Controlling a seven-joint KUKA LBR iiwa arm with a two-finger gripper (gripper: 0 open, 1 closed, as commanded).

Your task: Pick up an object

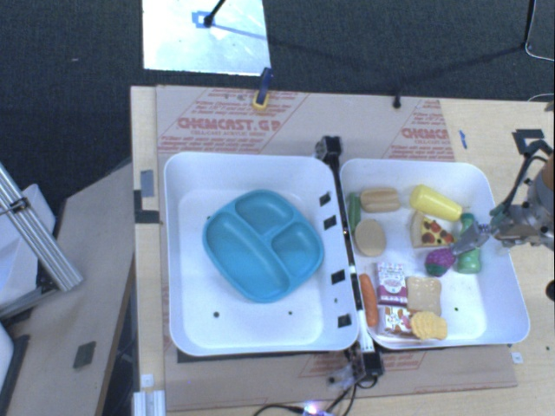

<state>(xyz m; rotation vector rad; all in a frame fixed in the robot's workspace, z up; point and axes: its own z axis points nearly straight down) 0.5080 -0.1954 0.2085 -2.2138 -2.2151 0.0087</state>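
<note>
**Gripper low over the right bin's toy food**

The left bin (186, 180) holds a blue divided plate (263, 243), lying near its middle. A row of black clips runs down the seam between the bins.

In the right bin (503, 319), at its left wall, a green pod (354, 211) lies far and a carrot (369, 300) near. Next come a tan roll (380, 199), a round biscuit (370, 237), two red cartons (393, 295), a toast slice (424, 294) and a yellow cracker (428, 326). Further right lie a yellow piece (435, 203), a pizza slice (431, 231), a purple piece (440, 260) and a green piece (469, 258).

The gripper (475, 237) reaches in from the right, its tips just above the purple and green pieces. I cannot tell whether it is spread, pressed together, or pinching anything.
</note>
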